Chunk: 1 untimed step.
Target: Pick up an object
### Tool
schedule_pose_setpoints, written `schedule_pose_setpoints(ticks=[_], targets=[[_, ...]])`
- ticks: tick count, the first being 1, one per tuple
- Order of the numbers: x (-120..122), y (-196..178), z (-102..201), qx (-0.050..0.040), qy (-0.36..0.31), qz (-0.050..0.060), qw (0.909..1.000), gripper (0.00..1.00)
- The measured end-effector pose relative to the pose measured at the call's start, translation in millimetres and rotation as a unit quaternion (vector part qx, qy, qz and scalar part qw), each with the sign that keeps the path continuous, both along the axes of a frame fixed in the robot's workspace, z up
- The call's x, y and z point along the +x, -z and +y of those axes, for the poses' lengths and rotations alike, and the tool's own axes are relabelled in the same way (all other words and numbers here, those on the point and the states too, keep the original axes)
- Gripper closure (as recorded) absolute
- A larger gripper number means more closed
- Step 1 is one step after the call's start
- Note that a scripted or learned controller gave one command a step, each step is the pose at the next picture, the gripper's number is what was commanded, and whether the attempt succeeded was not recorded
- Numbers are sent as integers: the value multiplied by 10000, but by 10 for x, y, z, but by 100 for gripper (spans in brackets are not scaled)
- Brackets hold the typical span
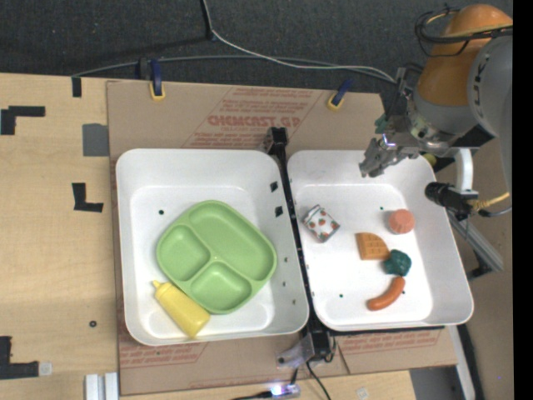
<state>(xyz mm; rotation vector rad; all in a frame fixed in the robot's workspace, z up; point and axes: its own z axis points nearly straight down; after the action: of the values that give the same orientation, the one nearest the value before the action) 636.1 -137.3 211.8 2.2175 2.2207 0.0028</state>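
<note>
Pincer [372, 163] over right bin [443, 305] back edge; jaw state unclear. Below: cube [320, 223], waffle [371, 246], sausage [386, 294].

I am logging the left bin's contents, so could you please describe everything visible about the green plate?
The green plate is a light green, plastic-looking tray with rounded corners and three compartments, all bare. It lies flat, right side up, turned at an angle in the left white bin. The yellow bottle lies against its lower left edge. Nothing else touches it.
</note>
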Motion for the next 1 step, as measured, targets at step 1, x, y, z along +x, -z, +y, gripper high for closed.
schedule_pose_setpoints(ticks=[1], targets=[[2, -75, 9, 8, -2, 21, 10000, 100]])
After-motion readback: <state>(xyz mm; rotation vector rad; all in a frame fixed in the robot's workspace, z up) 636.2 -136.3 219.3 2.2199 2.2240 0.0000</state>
